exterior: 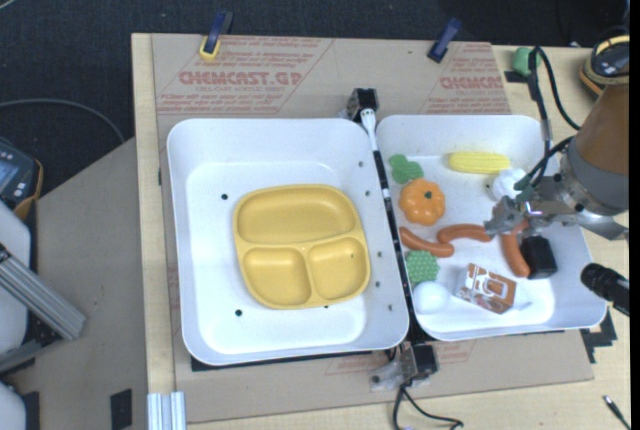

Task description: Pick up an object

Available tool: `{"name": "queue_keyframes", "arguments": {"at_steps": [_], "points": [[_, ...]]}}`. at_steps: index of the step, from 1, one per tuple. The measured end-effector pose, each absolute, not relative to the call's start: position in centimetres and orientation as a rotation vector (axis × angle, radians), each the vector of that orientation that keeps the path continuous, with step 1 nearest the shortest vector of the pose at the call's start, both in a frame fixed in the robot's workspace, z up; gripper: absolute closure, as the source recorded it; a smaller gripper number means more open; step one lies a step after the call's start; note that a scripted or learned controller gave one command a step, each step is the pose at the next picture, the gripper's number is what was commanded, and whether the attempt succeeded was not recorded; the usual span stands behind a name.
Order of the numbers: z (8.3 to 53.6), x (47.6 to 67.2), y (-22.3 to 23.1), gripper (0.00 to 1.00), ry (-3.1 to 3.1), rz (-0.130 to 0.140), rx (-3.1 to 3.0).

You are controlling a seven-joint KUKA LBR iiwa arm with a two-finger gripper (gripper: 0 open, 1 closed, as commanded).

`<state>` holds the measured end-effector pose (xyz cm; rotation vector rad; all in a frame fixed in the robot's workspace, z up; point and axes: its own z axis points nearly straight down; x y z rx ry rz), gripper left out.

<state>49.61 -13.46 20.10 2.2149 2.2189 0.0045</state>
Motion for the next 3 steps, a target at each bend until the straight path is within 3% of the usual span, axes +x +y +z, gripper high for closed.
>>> {"name": "queue_keyframes", "arguments": {"at_steps": [1,2,3], "points": [[22.6,49.7,-13.5,1.00,2.219,0.004,2.216],[23.4,49.0,-7.9,1.00,2.230,0.001,2.217],[22.6,50.3,-8.2,1.00,2.221,0.000,2.219]]}}
